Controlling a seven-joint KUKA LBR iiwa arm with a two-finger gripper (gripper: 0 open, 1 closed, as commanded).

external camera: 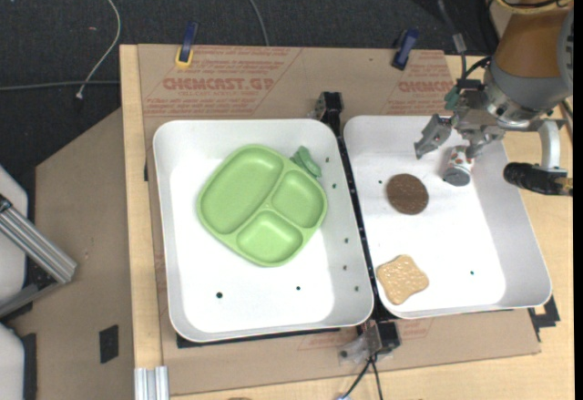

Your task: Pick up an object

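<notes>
A round dark brown cookie-like disc [407, 193] lies in the right bin [510, 234] near its middle. A tan, bumpy cracker-like piece [402, 279] rests by that bin's front left corner. My gripper [446, 150] hangs over the back of the right bin, up and to the right of the brown disc. Its fingers [428, 141] stand apart with nothing between them. In the left bin [182, 161] sits a green sectioned plate [261, 205], with a small green object [307, 161] at its back right rim.
The two bins share a middle wall with black clips at the back [329, 105] and front [375, 334]. Blue clamps [188, 41] [404, 48] hold the cardboard base at the back edge. The arm's grey wrist and orange band [536, 25] loom at the upper right.
</notes>
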